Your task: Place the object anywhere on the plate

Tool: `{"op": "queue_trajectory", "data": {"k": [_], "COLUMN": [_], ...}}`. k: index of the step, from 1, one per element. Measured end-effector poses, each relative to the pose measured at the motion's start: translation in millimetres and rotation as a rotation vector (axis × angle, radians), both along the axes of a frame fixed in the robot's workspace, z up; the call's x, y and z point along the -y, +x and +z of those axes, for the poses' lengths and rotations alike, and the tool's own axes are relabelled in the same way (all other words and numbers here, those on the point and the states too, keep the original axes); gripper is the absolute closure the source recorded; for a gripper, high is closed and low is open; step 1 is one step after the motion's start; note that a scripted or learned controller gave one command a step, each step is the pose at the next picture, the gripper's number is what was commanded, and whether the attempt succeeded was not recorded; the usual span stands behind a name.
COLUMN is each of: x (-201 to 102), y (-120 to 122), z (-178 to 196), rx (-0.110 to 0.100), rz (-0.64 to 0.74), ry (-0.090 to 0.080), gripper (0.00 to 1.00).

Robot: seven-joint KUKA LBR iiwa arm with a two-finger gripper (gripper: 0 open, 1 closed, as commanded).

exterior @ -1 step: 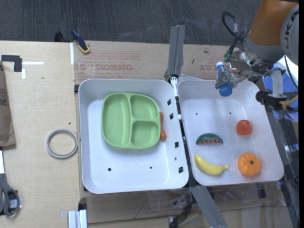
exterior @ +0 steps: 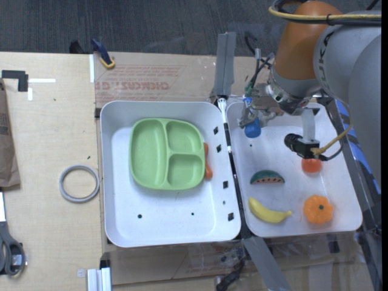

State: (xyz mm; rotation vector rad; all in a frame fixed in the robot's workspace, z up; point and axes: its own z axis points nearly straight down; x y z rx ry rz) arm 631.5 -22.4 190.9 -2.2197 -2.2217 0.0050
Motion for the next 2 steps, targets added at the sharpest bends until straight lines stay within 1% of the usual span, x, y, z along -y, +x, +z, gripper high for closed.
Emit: {"op": "queue_trajectory", "data": {"k": [1,2], "x": [-54.2,-83.6], "y": [2.7,-15.7], "z": [-0.1,-32.3], "rx": [0.001,0.038], "rz": [0.0,-0.011], "ry": [0.0,-0.001], "gripper": [1.0,1.0]}}
